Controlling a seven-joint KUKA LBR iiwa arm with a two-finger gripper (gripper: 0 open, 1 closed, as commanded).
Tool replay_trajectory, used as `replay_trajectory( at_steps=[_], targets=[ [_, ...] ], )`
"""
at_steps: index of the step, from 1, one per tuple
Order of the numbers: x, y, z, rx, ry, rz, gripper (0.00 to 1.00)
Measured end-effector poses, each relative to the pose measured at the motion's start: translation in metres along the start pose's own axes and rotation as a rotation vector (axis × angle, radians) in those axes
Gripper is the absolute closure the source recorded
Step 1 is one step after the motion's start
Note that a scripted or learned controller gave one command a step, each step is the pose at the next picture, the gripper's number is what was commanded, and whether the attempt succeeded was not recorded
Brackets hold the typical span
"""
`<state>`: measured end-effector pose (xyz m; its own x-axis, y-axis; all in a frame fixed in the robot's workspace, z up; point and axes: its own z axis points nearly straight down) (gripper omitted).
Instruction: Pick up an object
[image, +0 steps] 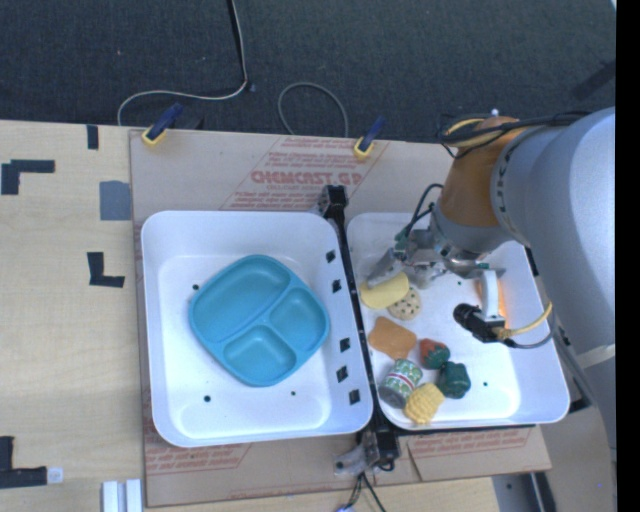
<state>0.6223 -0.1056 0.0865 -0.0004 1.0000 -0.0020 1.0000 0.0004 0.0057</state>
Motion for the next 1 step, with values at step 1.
replay_trajectory(
  at_steps=[1],
  targets=[
    [-0.0049, 0.0112, 0.0004, 0.005, 0.003, -0.002, 0.00]
  ],
)
